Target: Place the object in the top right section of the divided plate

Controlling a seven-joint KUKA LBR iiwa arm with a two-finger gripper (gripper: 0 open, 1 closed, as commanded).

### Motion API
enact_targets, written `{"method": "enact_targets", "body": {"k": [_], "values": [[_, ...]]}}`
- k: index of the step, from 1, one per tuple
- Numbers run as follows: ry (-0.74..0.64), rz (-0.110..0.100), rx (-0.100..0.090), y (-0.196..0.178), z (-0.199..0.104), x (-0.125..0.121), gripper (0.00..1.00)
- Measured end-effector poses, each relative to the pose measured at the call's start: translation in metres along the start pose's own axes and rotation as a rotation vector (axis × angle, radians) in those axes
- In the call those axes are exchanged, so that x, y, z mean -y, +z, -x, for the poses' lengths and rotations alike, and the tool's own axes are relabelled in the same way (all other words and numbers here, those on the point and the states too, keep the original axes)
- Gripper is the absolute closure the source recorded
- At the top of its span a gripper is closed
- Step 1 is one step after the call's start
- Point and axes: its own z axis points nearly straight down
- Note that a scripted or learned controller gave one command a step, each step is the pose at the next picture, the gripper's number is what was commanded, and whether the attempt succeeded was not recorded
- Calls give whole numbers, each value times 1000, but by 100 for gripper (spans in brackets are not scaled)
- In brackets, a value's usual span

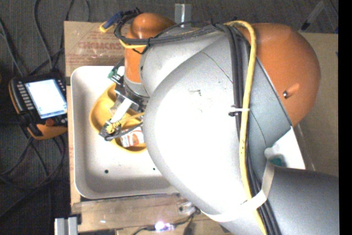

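Observation:
A yellow divided plate (100, 109) lies in the left white bin (82, 168), mostly covered by the arm. My gripper (113, 125) reaches down over the plate, its fingers pointing toward the plate's lower left part. A small yellow and dark piece shows at the fingertips, too small to name. An orange-and-white object (132, 140) lies at the plate's lower edge, just right of the fingertips.
The large grey arm with its orange band (144, 27) covers most of the bench and the right bin. A handheld pendant with a lit screen (43, 97) lies on the floor at left. Cables run across the carpet above.

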Motion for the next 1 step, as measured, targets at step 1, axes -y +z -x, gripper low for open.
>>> {"method": "enact_targets", "body": {"k": [1], "values": [[63,78,-58,-17,40,118,0]]}}
